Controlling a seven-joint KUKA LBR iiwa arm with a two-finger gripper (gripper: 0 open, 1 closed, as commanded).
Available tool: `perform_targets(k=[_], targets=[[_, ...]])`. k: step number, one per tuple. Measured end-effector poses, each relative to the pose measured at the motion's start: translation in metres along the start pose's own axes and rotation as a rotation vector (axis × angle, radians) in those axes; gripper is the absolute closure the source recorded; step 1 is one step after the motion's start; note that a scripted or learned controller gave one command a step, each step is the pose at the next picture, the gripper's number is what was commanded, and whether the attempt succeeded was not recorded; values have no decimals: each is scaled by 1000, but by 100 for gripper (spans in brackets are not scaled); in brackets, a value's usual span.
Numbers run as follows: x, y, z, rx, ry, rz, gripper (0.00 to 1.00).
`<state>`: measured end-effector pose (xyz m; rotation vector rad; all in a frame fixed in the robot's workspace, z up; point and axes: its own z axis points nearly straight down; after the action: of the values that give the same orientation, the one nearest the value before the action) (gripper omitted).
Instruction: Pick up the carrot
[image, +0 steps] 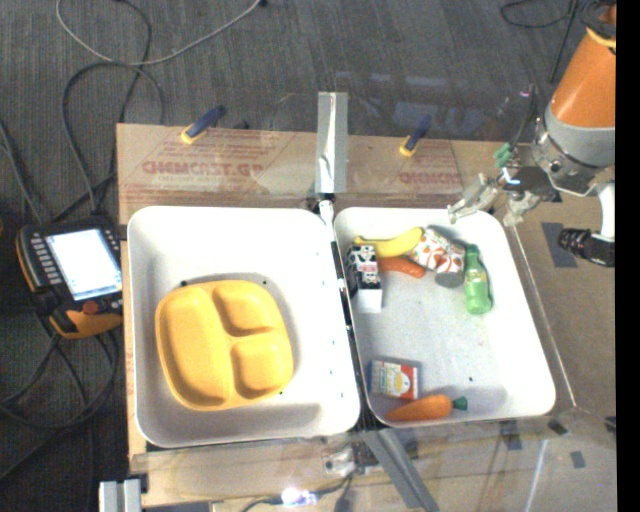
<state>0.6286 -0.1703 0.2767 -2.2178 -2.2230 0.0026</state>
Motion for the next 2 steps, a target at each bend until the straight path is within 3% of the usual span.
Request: perform_targets(k=[1,2], targets=[[-42,-13,-38,-1,-2,33,0],[-41,4,-116,-1,-5,-269,0]])
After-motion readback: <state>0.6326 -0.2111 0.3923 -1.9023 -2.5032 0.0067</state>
